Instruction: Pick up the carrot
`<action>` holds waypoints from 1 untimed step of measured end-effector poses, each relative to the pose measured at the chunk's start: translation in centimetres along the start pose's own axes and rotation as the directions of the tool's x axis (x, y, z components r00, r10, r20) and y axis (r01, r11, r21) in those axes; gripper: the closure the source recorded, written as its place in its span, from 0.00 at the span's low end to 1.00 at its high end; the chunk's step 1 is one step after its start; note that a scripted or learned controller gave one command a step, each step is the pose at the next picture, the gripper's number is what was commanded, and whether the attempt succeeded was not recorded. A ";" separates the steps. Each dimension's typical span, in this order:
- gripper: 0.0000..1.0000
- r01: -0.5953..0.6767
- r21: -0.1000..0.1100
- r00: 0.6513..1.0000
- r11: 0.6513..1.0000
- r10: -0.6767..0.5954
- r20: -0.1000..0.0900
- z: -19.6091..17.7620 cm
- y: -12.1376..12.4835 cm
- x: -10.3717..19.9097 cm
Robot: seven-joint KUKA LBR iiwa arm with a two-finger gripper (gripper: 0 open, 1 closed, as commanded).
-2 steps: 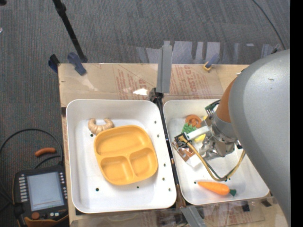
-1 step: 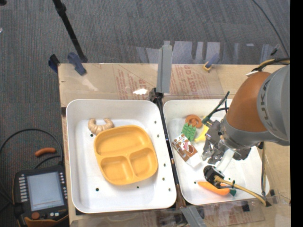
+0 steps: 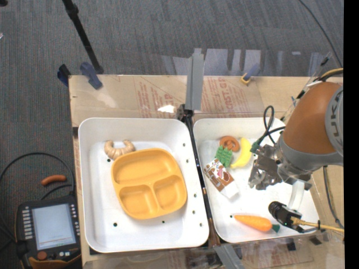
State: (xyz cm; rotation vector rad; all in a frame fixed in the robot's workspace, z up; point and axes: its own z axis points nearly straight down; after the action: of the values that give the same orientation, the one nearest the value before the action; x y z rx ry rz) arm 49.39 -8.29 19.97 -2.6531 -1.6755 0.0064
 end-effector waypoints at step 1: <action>1.00 -0.246 0.002 0.969 0.969 0.246 0.000 0.9 0.4 -5.1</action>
State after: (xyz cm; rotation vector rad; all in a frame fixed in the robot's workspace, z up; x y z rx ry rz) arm 47.56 -13.03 19.07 -2.8397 -1.3327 0.0080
